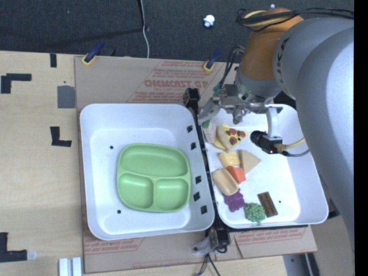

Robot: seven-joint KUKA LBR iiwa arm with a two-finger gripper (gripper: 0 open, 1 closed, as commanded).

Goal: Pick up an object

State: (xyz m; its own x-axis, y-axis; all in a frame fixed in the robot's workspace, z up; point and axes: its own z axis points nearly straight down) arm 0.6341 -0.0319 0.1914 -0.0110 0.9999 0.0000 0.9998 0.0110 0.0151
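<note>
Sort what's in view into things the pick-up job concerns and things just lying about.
Job:
pincer
pizza slice
cheese wedge
bread roll
purple grapes
broccoli
chocolate bar

Lying about:
green divided plate
left bin
blue clamps

The arm (328, 96) is a thick, smooth cylinder of pale grey with a soft sheen, rounded at its joints. Beyond the grey shell sits a broad orange band (261, 50), glossy and barrel-shaped, with a grey ring under it. Black cables (270, 17) loop over the top of the orange band. Below the band comes a cluster of bare metal brackets and small fittings, silver and dark grey, which forms the gripper (236, 111) mount. To the right of that cluster hangs a slim white bracket bearing a small black module (261, 140) with a red spot, and a thin yellowish cable runs off from it
</note>
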